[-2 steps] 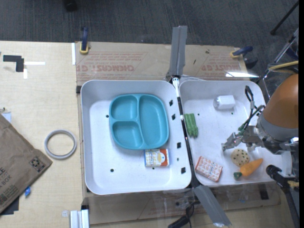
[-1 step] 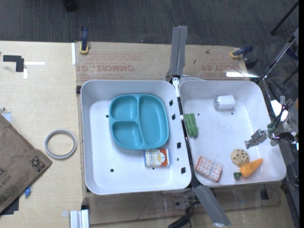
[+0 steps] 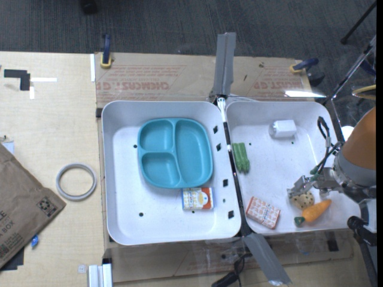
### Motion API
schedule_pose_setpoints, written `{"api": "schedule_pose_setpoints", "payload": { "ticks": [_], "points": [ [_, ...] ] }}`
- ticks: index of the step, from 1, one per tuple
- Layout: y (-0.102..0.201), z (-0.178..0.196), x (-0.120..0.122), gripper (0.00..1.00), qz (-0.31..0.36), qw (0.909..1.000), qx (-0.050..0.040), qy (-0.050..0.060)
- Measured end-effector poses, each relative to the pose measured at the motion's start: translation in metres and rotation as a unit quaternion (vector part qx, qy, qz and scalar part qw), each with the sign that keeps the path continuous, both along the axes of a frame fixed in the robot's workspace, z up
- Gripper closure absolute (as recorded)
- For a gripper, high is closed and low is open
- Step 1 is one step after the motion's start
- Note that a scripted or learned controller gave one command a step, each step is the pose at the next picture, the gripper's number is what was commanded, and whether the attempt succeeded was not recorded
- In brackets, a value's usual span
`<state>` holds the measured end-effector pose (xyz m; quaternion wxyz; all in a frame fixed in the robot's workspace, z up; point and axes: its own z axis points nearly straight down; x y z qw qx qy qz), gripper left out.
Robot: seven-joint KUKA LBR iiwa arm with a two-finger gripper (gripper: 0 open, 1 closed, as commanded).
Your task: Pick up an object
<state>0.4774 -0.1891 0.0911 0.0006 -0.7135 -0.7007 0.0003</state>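
We see the jaws (image 3: 301,188) low in the right bin (image 3: 263,113), near its front right corner, hanging at the end of the grey arm (image 3: 359,154) that comes in from the right with its orange band above the wrist. The metal fingers (image 3: 295,191) look slightly spread, with nothing clearly pinched between them, though the view is too small and cluttered for us to be sure. Their tips sit just above, perhaps touching, a small tan cookie-like piece (image 3: 306,200) lying on the bin floor. Just beside that piece, toward the front, lies a toy carrot (image 3: 317,210); its long axis runs on a slant, the orange body pointing up and right toward the arm and the green leafy end pointing down and left toward the bin's front wall. To the left of the carrot, near the front of the same bin, rests a flat red-and-white patterned packet (image 3: 263,211), tilted. Further back along the left wall lies a green pickle-like object (image 3: 240,157), its length running roughly front to back. A small white block (image 3: 283,128) sits near the rear wall. In the left bin (image 3: 119,178) a teal divided plate (image 3: 175,152) lies flat in the middle, and a small carton (image 3: 197,199) lies just in front of it. On the surface (image 3: 48,124) to the left lies a roll of tape (image 3: 76,180).
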Motion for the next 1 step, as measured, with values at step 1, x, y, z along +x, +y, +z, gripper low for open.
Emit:
{"api": "schedule_pose_setpoints", "payload": {
  "ticks": [1],
  "points": [
    [-0.0018, 0.012, 0.002, 1.0, -0.002, 1.0, -0.0013, -0.003]
  ]
}}
